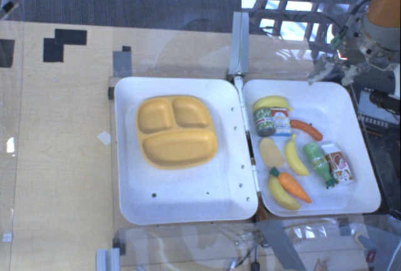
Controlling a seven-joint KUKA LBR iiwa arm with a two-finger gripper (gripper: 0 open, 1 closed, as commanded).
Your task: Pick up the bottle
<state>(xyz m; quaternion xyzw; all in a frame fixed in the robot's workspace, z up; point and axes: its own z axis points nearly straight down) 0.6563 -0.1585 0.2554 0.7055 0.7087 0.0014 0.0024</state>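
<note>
The green bottle lies in the right bin; the hand hovers above its far rim, fingers apart.

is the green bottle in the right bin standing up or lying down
Lying down. The green bottle shows its full length along the right bin floor, dark cap toward the near edge, beside a carton.

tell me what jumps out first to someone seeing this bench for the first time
The yellow divided tray stands out, alone in the left bin. The right bin holds a colourful cluster: bananas, an orange carrot, a red sausage, a can and the green bottle lying on its side. The gripper hangs over that bin's far edge.
</note>
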